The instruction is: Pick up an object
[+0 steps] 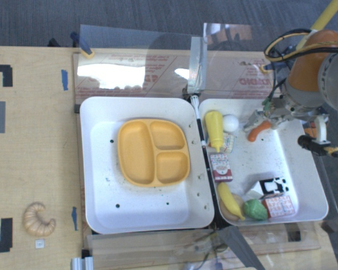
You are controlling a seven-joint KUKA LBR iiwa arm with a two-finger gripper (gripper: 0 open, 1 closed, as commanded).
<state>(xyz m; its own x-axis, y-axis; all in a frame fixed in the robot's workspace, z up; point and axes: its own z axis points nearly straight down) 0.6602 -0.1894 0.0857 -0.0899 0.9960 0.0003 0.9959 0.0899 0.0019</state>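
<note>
You have an orange carrot (259,130) lying tilted in the right bin's (304,167) far part, its upper end between the gripper's (268,118) fingers, well apart from the yellow bottle (214,129) and white ball (230,123).

The two white bins (96,167) are looking like smooth, speckled plastic, and the yellow divided plate (154,151) is showing a matt plastic finish. The surface (28,151) at nine o'clock is appearing as pale, matt wood.

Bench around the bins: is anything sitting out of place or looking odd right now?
Yes: a croissant lies on the bare bench left of the left bin, apart from all other items. The yellow divided plate sits in that bin; the banana, mustard bottle and carrot are in the right bin.
</note>
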